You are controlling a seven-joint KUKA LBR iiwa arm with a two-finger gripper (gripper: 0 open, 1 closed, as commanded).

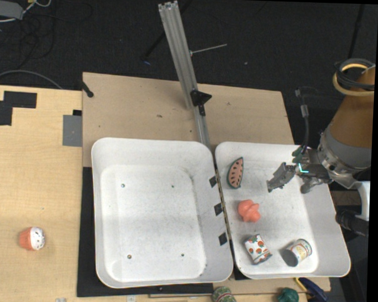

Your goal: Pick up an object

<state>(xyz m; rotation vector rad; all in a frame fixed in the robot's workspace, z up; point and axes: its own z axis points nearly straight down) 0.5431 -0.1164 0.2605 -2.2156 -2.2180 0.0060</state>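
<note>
The right bin (324, 212) holds a watermelon-slice toy (236, 172) near its left wall and a red-orange lump (249, 210) in its middle. A white cup with red spots (257, 249) and a small tin lying on its side (297, 252) sit near its front. My gripper (293, 181) hangs over the right bin's upper right part, above and to the right of the red-orange lump. Its fingers (278, 179) stand open with nothing between them.
The left bin (114, 156) lies beside the right one, with black clips along the shared wall. A slanted metal rail (183, 59) rises behind the bins. A red-and-white ball (32, 238) rests on the bench at far left. A green object (288, 298) and a small jar (223, 298) lie in front of the right bin.
</note>
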